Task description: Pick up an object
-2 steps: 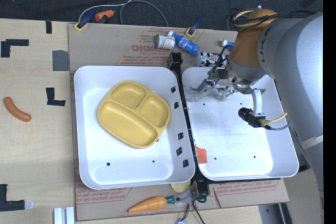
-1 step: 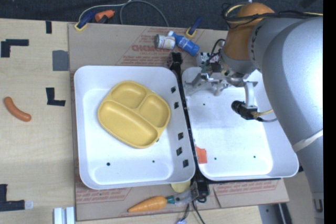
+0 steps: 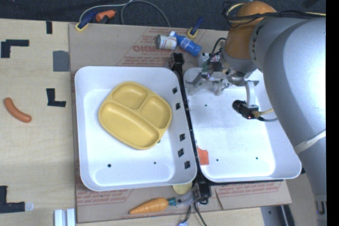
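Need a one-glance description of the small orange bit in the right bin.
Find the two white bins; take the right bin, under the arm. Its lower left corner holds the small orange piece. Unlike the big yellow plate next door, it is tiny and reddish orange.

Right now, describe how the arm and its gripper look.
The arm is thick, smooth and rounded, all grey. An orange band wraps it above the wrist. The gripper is small, pale grey metal, with thin dark cables bundled close above it.
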Controlling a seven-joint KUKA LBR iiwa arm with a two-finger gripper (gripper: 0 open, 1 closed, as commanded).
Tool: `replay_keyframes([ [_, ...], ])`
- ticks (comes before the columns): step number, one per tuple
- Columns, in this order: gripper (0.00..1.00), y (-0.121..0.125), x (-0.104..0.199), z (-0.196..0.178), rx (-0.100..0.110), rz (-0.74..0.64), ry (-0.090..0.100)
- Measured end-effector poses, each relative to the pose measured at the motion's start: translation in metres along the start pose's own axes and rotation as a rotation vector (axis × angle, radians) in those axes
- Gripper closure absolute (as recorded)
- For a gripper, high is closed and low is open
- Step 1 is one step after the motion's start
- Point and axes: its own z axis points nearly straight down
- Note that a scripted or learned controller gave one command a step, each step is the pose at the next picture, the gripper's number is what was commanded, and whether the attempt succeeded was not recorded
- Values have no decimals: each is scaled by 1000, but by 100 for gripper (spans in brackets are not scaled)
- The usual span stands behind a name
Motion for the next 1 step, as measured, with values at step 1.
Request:
replay_keyframes([
  [1,0,-1,-105,-32,-2,7,-4],
])
